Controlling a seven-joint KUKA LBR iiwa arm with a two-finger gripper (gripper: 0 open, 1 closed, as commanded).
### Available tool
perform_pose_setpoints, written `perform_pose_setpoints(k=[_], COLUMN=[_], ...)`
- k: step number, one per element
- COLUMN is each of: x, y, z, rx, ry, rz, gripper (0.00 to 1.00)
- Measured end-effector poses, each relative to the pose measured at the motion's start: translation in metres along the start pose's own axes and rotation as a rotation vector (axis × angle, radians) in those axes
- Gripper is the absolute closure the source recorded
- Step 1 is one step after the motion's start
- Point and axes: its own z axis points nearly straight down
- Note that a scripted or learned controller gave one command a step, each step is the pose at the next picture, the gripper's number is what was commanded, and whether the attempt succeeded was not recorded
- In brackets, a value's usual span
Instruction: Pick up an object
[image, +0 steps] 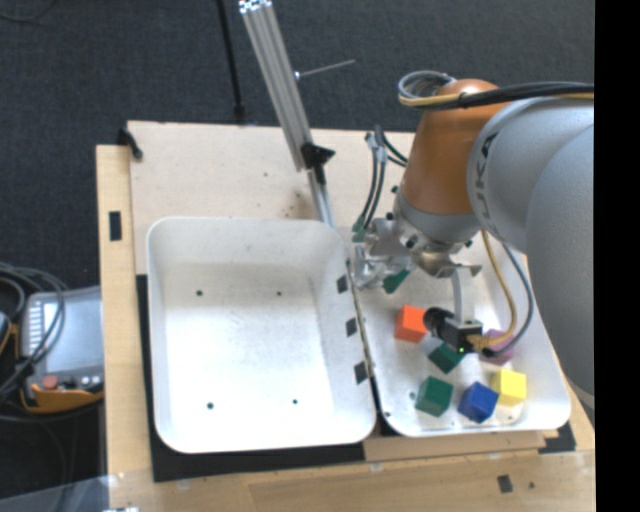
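Observation:
My gripper (377, 262) hangs over the back left part of the right bin (545, 370), close to the wall between the two bins. A small teal-green piece (396, 281) shows just under it, touching or nearly touching the metal parts; whether it is gripped is unclear. Lying loose in the right bin are an orange block (410, 323), a dark green block (445, 357), a green block (434, 395), a blue block (478, 401) and a yellow block (511, 385). A purple piece (501, 349) is partly hidden behind cables.
The left bin (165, 300) sits beside the right one, sharing a wall (358, 340). A slanted aluminium post (285, 90) rises behind the bins. The grey and orange arm covers the back right of the right bin. A control pendant (60, 350) lies off the bench's left.

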Motion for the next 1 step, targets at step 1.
perform_pose_setpoints(k=[1], x=[0.0532], y=[0.0083], z=[0.003], rx=[0.002], ry=[-0.001], rz=[0.002], gripper=[1.0])
